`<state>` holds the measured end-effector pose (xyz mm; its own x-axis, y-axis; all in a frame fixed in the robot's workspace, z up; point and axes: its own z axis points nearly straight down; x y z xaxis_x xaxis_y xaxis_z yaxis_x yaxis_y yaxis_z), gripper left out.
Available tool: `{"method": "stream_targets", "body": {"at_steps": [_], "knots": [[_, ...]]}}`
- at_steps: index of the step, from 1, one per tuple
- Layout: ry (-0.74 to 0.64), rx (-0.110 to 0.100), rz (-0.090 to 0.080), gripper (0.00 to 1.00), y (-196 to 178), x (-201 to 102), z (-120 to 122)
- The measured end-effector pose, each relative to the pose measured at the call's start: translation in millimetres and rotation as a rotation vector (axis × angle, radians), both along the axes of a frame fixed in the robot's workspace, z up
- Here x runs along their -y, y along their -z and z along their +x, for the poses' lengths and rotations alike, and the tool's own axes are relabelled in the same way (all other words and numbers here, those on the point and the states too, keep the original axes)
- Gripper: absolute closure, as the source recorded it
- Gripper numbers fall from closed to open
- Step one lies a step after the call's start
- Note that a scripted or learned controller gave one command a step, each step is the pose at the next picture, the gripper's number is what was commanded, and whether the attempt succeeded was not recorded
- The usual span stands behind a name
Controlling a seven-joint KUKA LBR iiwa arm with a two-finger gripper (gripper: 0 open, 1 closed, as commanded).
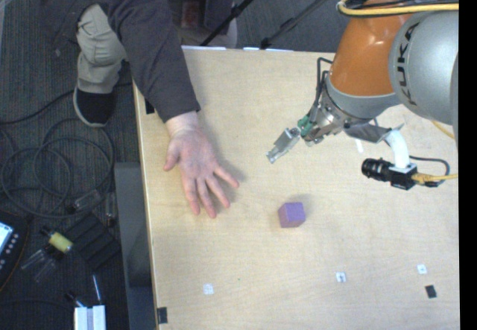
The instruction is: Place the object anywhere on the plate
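So, step: we're lining up a grab on the purple cube [292, 214], no plate spotted.
Hand: person's hand [197, 170] is lying flat, fingers spread.
Cube: sitting just right of those fingertips.
Gripper: gripper [282, 146] is hovering up-right of the hand; we're approaching from the far side.

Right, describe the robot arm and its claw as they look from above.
The arm is grey, with a rounded orange band above the wrist and dark KUKA lettering on its side. A yellow cable loops over the top. The claw is small, silvery metal with a green part behind it. A black cylindrical unit sticks out nearby.
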<state>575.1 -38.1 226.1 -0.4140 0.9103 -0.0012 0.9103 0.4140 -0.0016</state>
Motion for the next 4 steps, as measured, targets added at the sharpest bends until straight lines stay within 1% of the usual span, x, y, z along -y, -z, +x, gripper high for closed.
{"method": "stream_targets", "body": {"at_steps": [1, 2, 3, 4], "knots": [[0.000, 0.000, 0.000, 0.00, 0.0, 0.0, 0.0], [0.149, 0.000, 0.000, 0.00, -25.9, -107.1, 8.2], [0.105, 0.002, -0.001, 0.00, -182.1, -155.9, -24.6], [0.108, 0.002, -0.005, 1.00, -190.8, -154.7, -23.7]]}}
